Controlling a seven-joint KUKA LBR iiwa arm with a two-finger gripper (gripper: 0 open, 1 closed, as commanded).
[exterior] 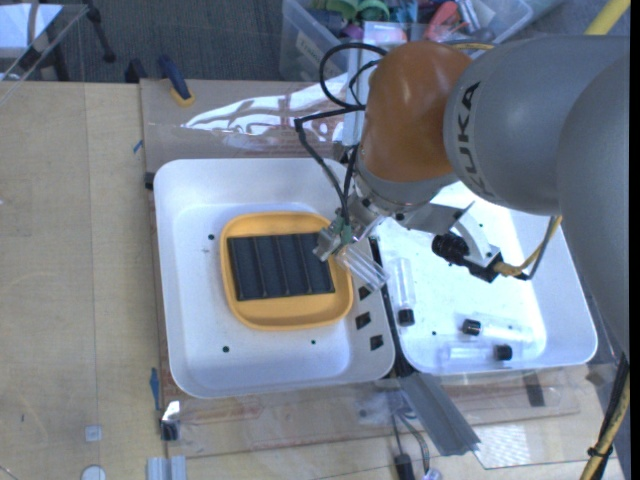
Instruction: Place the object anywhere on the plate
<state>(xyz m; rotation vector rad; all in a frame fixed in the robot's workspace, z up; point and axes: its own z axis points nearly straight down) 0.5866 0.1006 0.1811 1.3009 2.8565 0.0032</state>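
Plate point(285, 313), yellow with a dark ribbed centre, sits in the left bin point(190, 268); you see nothing resting on it yet. The gripper point(338, 240) hangs at its right edge, holding what looks like a small greenish object point(341, 230) between closed fingers. Clear syringes point(490, 325) lie in the right bin point(560, 308).

Background stuff first — a clear plastic tub point(400, 13) sits at the back, stuffed with colourful odds and ends. The light wooden tabletop point(70, 268) carries two shallow white bins side by side: the left bin point(190, 298) and the right bin point(560, 318). In the right one there are a few clear syringe-looking tubes with black tips point(485, 328). A small blue clamp point(175, 80) sits near the tabletop's back edge — can't make out more.
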